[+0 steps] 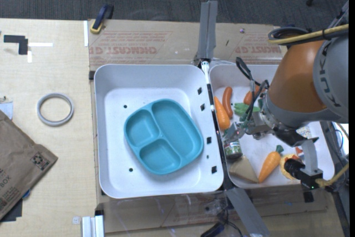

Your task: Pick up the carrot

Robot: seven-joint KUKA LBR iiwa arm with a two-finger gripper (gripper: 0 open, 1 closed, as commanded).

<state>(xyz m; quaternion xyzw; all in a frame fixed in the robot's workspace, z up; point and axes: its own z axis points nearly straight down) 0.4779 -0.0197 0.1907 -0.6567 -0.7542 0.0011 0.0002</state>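
Note:
A carrot (270, 165) with a green top lies in the right bin (252, 185) near its front wall, tip pointing to the front left. Two more long orange pieces lie by the bin's left wall, one orange (222, 114) and one redder (228, 96). My arm's orange band (297, 83) hangs over the bin's middle and hides much of it. The gripper (250, 126) reaches down under the wrist, between the orange pieces and the carrot and a little behind and left of the carrot. Nothing shows held in it.
The left bin (105, 136) holds a blue divided plate (162, 136). A small jar (233, 147), a tan wedge (243, 171), a green leafy item (241, 109) and a yellow-red toy (289, 166) share the right bin. A tape ring (55, 109) lies on the bench at left.

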